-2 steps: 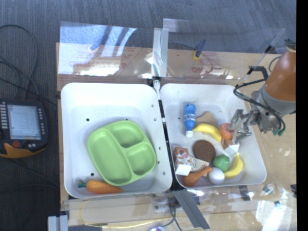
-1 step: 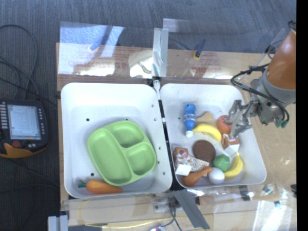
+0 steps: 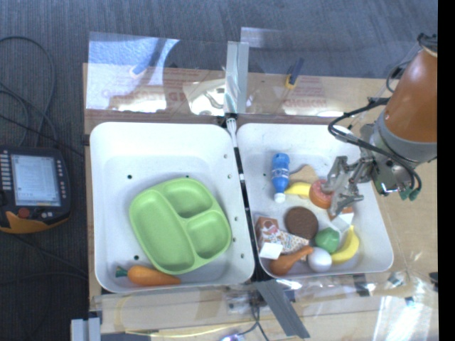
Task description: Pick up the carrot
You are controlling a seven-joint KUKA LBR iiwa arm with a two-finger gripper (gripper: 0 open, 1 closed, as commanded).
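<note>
Grey two-finger tool [image 3: 341, 190] hangs over the right white bin [image 3: 370, 261], fingers spread around a small orange-red item [image 3: 321, 195]; whether it grips, I cannot tell. The long orange carrot with a green stub [image 3: 147, 275] lies at the left white bin's [image 3: 114, 148] 7 o'clock corner, against the front wall, just beside the green divided plastic plate [image 3: 180, 224]. Wooden tabletop [image 3: 128, 91] edges grey carpet [image 3: 213, 6].

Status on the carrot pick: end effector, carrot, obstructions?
End effector low in right bin, over the food pile. Carrot untouched in left bin, front left corner, beside green divided plate. Wrong bin; centre divider in between.
</note>
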